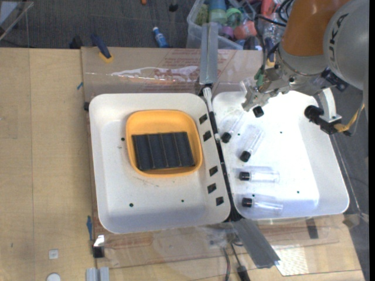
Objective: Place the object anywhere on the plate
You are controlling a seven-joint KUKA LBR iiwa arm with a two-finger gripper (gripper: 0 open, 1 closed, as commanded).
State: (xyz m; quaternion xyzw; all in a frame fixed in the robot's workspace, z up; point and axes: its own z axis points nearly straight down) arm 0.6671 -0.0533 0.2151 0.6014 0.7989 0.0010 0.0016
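An orange plate [133, 124] sits in the left white bin [105, 186], and a black ridged block [163, 151] lies on it. Several clear vials with black caps lie in the right bin [316, 180]: one [251, 145] near the middle, one [259, 175] below it and one [263, 204] by the front wall. My gripper [256, 98] hangs over the far left part of the right bin. A small black-capped piece [258, 111] shows right at its tip. Whether that piece is held or lies on the bin floor is unclear.
A divider with black clips [212, 157] runs between the two bins. Another vial [229, 130] lies against it on the right side. A clear box of coloured items [240, 10] stands behind the bins. The arm's orange band [316, 16] looms over the right bin's far side.
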